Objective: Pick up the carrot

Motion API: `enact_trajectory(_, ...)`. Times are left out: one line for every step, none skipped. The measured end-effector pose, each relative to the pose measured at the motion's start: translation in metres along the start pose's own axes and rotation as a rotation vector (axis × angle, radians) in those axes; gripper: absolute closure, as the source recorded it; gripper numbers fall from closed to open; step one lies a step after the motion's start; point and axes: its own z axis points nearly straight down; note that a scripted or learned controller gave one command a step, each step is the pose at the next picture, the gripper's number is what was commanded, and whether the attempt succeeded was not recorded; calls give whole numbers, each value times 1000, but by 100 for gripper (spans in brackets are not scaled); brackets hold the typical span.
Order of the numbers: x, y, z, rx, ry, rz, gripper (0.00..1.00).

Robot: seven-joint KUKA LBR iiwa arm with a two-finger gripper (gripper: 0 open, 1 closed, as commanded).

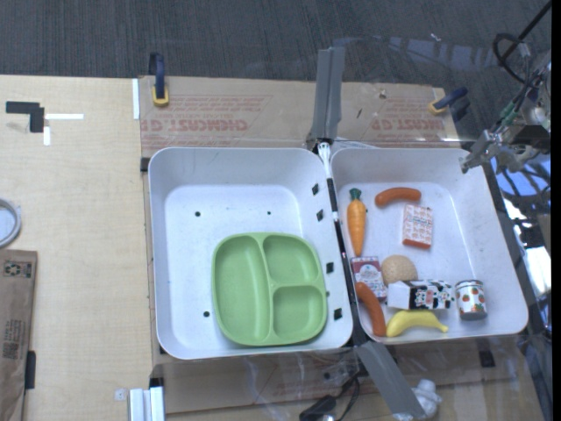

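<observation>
Banana (417, 323) front | carrot (356, 220): orange, green top, upright, R bin (491, 226)

Pale wooden bench (70, 182) before dark carpeted floor (219, 16)

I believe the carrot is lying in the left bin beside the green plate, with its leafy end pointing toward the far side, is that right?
Not quite: the carrot lies in the right bin, close to the wall shared with the left bin, not beside the green plate. The camera view shows this. Its green leafy end does point toward the far side.
</observation>
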Motion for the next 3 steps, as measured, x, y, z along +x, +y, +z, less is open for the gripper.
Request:
enact_trajectory(94,-4,54,0,-1,-113,0)
enact_trajectory(174,-20,63,1,-1,-125,0)
enact_trajectory(174,-20,63,1,-1,-124,0)
